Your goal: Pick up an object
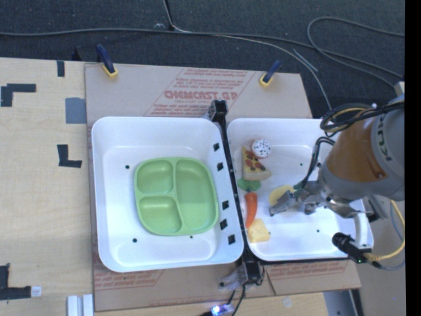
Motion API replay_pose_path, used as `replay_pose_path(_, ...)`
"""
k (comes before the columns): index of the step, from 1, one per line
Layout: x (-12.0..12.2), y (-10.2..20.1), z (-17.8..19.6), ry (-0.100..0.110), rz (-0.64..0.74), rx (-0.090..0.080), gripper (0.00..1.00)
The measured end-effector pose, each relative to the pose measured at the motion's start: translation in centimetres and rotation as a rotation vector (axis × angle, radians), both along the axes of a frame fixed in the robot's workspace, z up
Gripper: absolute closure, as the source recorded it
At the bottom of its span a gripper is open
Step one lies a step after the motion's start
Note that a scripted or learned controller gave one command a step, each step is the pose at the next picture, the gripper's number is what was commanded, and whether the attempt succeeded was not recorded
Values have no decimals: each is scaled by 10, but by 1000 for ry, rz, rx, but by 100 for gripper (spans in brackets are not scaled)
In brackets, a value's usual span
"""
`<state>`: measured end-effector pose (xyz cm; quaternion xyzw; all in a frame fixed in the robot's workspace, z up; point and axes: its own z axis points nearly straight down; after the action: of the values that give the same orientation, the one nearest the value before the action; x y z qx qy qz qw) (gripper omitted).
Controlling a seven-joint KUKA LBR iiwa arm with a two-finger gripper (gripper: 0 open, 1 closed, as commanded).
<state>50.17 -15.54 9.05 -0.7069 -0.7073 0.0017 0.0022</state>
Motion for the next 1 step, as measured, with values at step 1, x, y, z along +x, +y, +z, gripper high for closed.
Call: replay_pose_path(1, 1, 1, 12, -2, 1, 1, 100)
